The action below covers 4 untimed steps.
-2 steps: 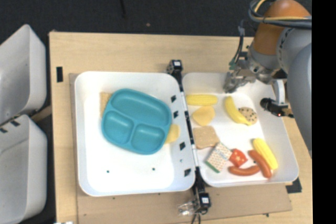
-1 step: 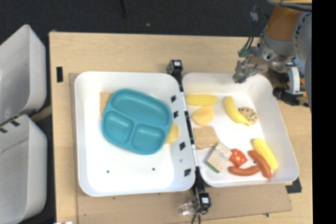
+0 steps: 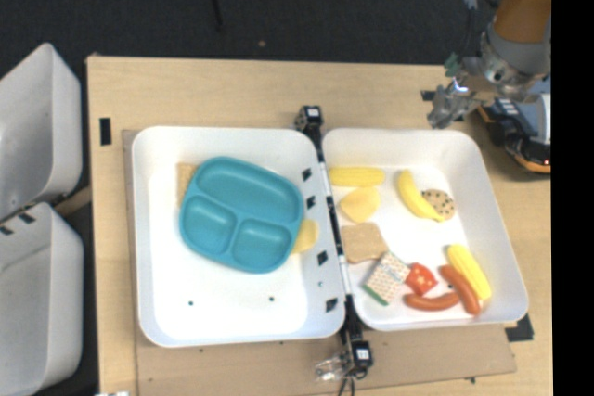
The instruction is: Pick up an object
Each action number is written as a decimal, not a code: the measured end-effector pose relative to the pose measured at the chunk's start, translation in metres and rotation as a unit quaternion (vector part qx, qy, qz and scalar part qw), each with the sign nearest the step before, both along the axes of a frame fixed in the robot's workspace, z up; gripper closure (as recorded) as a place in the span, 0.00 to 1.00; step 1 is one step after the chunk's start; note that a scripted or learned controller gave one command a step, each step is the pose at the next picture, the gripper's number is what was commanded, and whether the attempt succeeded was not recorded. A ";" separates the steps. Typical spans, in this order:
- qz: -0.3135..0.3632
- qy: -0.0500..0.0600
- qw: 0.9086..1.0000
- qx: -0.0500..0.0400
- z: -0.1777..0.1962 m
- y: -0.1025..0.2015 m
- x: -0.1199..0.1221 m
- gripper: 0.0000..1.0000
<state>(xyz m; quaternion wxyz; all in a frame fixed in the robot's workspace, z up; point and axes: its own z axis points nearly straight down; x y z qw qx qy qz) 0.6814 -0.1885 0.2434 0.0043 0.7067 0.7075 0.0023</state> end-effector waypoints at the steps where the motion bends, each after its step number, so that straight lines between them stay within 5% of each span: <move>1: 0.000 0.003 1.000 0.000 -0.002 -0.001 0.000 1.00; 4: 0.001 0.006 1.000 0.001 -0.013 0.096 -0.111 1.00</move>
